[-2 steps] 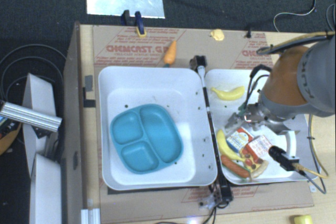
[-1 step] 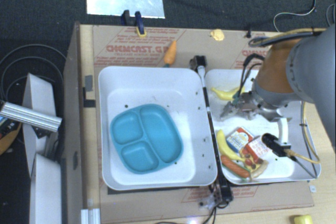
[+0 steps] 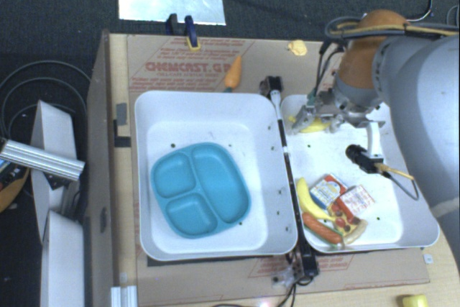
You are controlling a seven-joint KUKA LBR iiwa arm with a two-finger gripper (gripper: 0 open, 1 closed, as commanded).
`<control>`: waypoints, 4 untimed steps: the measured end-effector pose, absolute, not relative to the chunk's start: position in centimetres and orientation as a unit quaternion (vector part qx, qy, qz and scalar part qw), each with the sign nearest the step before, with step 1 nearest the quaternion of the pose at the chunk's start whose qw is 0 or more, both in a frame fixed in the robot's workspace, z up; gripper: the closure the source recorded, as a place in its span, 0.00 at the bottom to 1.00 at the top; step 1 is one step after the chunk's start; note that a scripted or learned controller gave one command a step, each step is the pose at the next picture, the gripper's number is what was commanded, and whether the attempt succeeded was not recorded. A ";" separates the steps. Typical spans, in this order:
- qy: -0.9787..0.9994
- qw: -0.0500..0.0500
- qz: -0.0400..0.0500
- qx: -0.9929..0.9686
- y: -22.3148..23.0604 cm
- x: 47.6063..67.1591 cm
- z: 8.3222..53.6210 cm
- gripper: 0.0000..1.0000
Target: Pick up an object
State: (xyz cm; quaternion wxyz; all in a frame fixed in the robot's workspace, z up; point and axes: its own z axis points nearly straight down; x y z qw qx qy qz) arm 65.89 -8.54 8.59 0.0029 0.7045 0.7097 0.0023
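A wide cardboard-brown bench top with red lettering is seen carrying two shallow white bins of smooth moulded plastic with rounded corners. The left bin is occupied by a glossy blue plate, softly rectangular and divided into three compartments. Over the far end of the right bin the bulky grey arm with its orange band is reached in, and the gripper is lowered at the bin's far left corner, just beside a small yellow object lying on the bin floor; whether the fingers are parted or closed cannot be told. At the near left of that bin a curved yellow banana, a shiny red-and-white packet and a small orange sausage-shaped piece are clustered, touching.
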 end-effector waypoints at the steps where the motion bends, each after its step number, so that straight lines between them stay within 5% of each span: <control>1: 0.706 -0.001 0.000 0.708 -9.5 55.1 13.4 0.00; 2: 0.706 0.003 0.001 0.708 -9.6 51.0 8.4 0.00; 3: 0.709 0.004 0.003 0.705 -10.4 59.8 8.5 0.00; 4: 0.708 -0.006 -0.006 0.706 -8.8 66.7 8.3 0.00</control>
